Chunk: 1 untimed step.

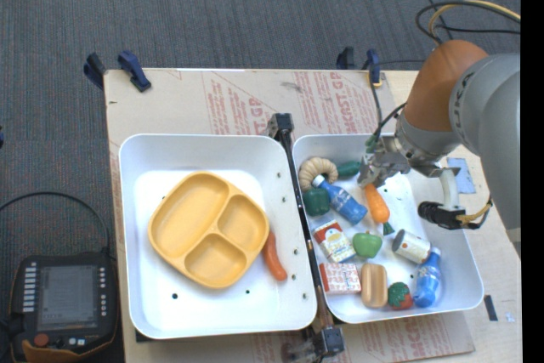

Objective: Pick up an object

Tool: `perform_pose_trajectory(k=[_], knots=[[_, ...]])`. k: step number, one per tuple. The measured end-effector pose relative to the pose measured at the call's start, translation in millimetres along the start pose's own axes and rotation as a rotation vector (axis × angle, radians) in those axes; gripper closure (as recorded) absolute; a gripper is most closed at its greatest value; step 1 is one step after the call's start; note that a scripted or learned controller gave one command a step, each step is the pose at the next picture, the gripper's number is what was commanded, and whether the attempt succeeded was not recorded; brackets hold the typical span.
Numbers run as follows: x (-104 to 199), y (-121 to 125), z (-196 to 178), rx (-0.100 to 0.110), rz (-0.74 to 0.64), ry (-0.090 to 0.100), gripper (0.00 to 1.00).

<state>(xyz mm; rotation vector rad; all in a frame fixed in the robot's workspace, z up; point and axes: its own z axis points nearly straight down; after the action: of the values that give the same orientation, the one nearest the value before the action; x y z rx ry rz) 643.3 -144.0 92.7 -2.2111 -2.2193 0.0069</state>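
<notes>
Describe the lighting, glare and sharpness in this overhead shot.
Camera view: even, soft light; the yellow divided plate casts only a faint shadow in the left bin; no strong glare on the white plastic; the small toys in the right bin look slightly soft, and the arm looms large.

Right bin (473, 285), shallow and white, is holding a jumble of small toys. Orange carrot (376, 204) is lying tilted near the bin's upper middle, its tip pointing down-right. Blue bottle (342, 200) is resting diagonally just left of it, white cap toward a tan coiled rope ring (317, 170). Green pepper (367, 245) is sitting below the carrot. White can (410, 246) is lying on its side to the right. Tan bread piece (373, 284) is lying near the front wall, beside a red-and-white packet (340, 276)
</notes>
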Motion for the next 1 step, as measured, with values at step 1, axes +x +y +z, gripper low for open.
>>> perform_pose_trajectory(k=[1], knots=[[27.0, -27.6, -138.1, -0.007, 0.000, -0.003, 1.00]])
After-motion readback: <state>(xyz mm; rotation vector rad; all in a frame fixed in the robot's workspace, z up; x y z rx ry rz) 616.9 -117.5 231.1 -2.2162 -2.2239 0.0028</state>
